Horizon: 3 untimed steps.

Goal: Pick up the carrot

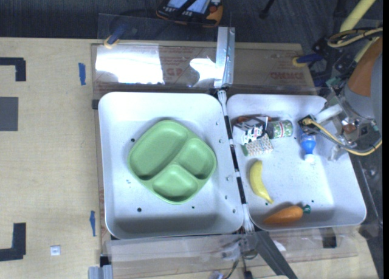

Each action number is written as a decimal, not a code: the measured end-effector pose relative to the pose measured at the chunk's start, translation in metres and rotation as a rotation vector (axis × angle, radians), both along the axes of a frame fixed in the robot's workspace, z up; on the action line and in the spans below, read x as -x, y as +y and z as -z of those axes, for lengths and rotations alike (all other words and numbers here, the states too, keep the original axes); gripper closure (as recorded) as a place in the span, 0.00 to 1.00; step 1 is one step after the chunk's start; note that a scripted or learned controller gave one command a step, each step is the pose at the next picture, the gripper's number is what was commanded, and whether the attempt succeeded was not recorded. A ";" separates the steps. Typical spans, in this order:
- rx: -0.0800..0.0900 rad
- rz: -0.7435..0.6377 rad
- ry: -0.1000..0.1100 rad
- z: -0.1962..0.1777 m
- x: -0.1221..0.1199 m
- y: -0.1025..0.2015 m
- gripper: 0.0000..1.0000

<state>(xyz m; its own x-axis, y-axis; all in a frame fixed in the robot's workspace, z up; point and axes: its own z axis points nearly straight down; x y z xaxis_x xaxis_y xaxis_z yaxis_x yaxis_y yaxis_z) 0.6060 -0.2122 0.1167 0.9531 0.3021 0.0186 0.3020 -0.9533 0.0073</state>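
Low in the right white bin, near its front wall, lies the orange carrot with a green stub. Just above it sits a yellow banana. Farther up, at the right edge, the grey gripper hovers; whether it is open I cannot tell.

Left bin: one green divided plate, tilted corner-on. Right bin: banana near the front; small can, blue bottle and a printed packet toward the back. Handheld device on the floor beyond the worktop.
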 end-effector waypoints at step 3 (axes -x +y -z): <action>-0.015 -0.172 0.021 0.030 0.034 -0.002 1.00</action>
